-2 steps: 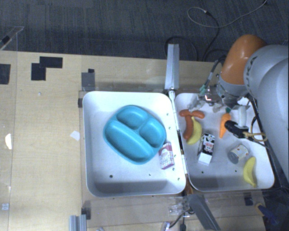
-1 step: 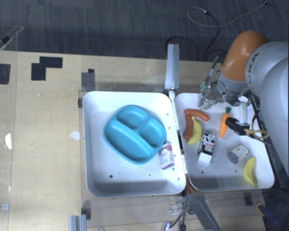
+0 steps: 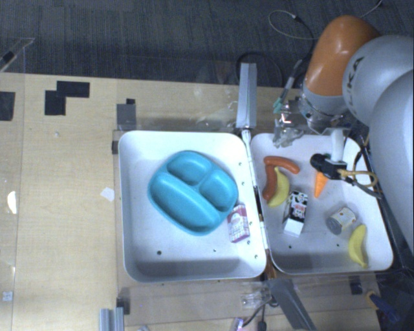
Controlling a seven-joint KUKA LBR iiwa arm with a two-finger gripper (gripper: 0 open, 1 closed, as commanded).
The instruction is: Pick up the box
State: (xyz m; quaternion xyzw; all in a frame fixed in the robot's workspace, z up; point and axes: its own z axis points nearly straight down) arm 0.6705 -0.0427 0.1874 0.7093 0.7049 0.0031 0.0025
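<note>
One small printed box [image 3: 296, 213] — rectangular, flat-sided — lies beside a curved banana [image 3: 279, 190].

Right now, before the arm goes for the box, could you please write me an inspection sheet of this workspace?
Surface: left bin and right bin, both white, side by side on a pale bench.
Job's things: box, black and white, lies in the right bin.
Clutter: blue divided plate and small pink can in the left bin; sausage, near banana, carrot, grey piece and far banana in the right bin.
Grippers: pincer hovers at the right bin's far edge, apart from the box.
Cables: thin cable looped on the floor.
Surroundings: dark floor; black marks on the bench.
</note>
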